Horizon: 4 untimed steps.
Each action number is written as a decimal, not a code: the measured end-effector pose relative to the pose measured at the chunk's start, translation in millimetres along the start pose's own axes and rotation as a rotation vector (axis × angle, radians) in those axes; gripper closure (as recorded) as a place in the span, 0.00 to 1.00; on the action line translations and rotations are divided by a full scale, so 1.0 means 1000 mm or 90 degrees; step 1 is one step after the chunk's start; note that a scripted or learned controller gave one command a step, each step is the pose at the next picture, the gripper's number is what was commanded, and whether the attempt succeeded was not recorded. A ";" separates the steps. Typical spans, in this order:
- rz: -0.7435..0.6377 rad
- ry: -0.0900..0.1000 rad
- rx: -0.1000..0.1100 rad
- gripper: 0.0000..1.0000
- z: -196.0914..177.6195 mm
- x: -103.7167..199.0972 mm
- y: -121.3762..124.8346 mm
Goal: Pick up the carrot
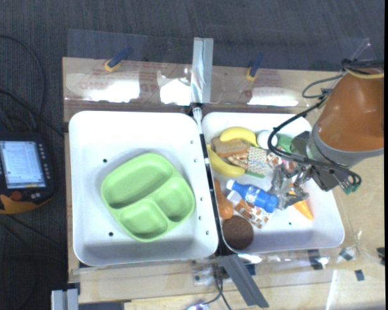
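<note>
While my pincer [289,185] hangs low in the right bin [323,234], the carrot [303,207] lies just beside it; grip state I cannot tell.

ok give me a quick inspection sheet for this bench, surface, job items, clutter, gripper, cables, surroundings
surface: two white bins side by side; left bin holds a green divided plate, right bin holds the pile.
job's things: carrot, orange, lies in the right bin close under the gripper, not seen between its fingers.
clutter: banana, blue bottle, brown round item, printed packets, all in the right bin.
grippers: gripper low over the pile beside the carrot; finger state unclear.
cables: black cables on the floor at left; black and green cables at the wrist.
surroundings: handheld pendant on dark carpet, left of the bench.
</note>
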State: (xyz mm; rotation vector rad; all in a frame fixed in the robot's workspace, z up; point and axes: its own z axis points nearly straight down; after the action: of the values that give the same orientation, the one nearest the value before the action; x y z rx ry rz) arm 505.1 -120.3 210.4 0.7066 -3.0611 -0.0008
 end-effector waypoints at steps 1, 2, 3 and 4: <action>0.000 -0.002 0.001 1.00 -0.010 -0.002 0.000; -0.081 -0.003 0.003 1.00 -0.077 0.021 -0.038; -0.081 -0.004 0.001 1.00 -0.084 0.019 -0.037; -0.080 -0.006 0.000 1.00 -0.094 0.018 -0.037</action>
State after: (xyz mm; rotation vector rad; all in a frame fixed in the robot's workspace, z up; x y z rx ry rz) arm 505.3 -161.1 304.1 0.8995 -3.0205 -0.0035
